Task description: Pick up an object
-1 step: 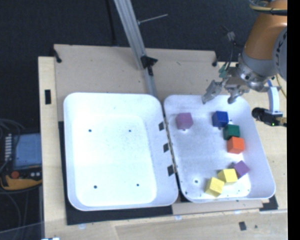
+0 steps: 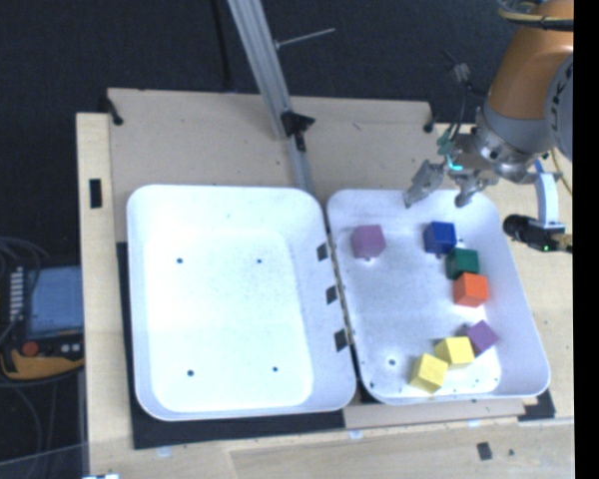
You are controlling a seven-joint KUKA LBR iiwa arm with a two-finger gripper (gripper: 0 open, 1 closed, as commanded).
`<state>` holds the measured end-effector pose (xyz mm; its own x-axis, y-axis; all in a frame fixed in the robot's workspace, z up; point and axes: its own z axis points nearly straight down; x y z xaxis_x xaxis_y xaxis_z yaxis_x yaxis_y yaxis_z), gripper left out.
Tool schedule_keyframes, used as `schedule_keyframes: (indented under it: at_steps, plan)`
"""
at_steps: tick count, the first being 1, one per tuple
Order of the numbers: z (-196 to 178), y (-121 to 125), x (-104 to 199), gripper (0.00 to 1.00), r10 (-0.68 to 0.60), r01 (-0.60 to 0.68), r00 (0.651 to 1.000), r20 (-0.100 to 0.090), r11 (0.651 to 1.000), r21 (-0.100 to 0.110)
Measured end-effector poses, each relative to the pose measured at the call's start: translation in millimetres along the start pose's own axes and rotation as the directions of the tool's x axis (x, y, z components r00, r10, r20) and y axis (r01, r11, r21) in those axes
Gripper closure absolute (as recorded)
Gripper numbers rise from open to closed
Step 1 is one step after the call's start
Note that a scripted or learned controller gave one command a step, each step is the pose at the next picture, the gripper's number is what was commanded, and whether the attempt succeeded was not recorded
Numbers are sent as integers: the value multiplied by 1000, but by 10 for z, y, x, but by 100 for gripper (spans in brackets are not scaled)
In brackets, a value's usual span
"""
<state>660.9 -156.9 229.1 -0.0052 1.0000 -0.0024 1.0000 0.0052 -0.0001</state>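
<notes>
My gripper [image 2: 441,192] hangs open above the far edge of the right bin [image 2: 399,317], its two fingers spread with nothing between them. Just in front of it and lower lies a blue cube [image 2: 440,237]. A dark green cube [image 2: 464,261] and an orange cube [image 2: 470,288] follow in a row toward the bin's right side. A purple cube [image 2: 368,240] sits near the bin's far left. Two yellow cubes [image 2: 455,350] [image 2: 429,371] and a small purple block [image 2: 481,335] lie at the near right.
The left bin [image 2: 160,228] stands beside the right one, with a row of small clips at the seam between them. A slanted metal rail [image 2: 265,63] rises behind the bins. Cables and a box [image 2: 50,302] lie off the bench's left.
</notes>
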Motion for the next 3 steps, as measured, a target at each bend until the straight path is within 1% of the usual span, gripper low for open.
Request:
schedule_keyframes:
  at_steps: [1, 2, 3]
  plan:
    - [418, 24, -10, 0, 0, 0, 1000, -1, 1000, 2]
    - [883, -28, 54, 0, -1, 1, 1000, -2, 1000, 4]
    - [1086, 45, 22, 0, 2, -2, 1000, 4, 1000, -25]
